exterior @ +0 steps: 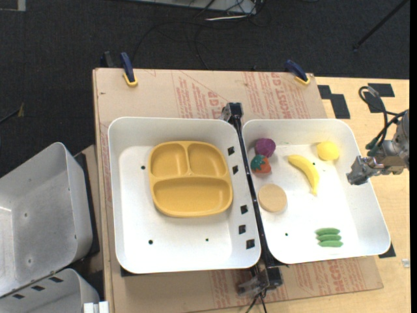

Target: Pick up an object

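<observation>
Five small toy foods lie loose in your right white bin: a purple bunch of grapes, a red strawberry, a long yellow banana, a round yellow lemon, a flat tan cookie and green pea pods sit apart, so each looks easy to reach. Your grey gripper hangs at that bin's right rim, near the lemon and banana, holding nothing you can see, and you cannot tell if it is open. The yellow split plate sits alone in the left bin, likely as a drop spot.

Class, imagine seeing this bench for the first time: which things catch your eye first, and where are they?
The yellow divided tray in the left bin stands out first. Next, the bright toy foods in the right bin: a banana, a lemon and green pods. The pincer sits at its right rim.
</observation>
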